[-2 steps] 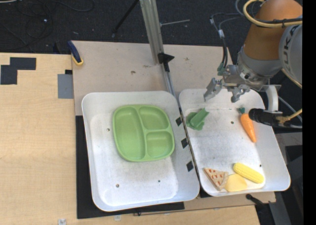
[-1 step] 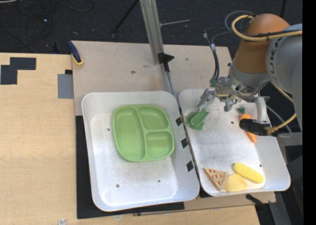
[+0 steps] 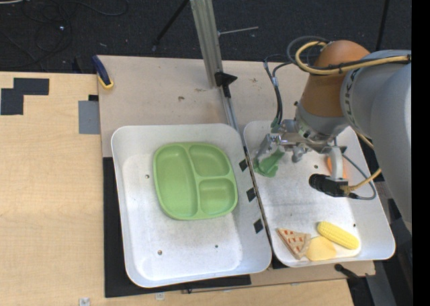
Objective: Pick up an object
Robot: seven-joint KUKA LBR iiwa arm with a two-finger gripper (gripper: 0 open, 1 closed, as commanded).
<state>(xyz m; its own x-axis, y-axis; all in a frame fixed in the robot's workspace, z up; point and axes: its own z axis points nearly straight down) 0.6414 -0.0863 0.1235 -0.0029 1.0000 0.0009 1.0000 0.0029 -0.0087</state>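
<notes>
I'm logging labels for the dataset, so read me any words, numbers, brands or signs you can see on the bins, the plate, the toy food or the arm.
None: no readable text, number, brand or sign in this view.
Green divided plate: plain, no marking.
Two white bins: no print.
Corn, waffle piece, green item by the tool: unlabelled.
Arm: no legible lettering.

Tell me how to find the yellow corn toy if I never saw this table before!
Look at the two white bins and pick the right bin, the one under the grey arm. Go to its near corner, where three toy foods sit close together. The corn is the long, bumpy, bright yellow one, beside a waffle-patterned wedge and a smooth pale yellow piece.
</notes>
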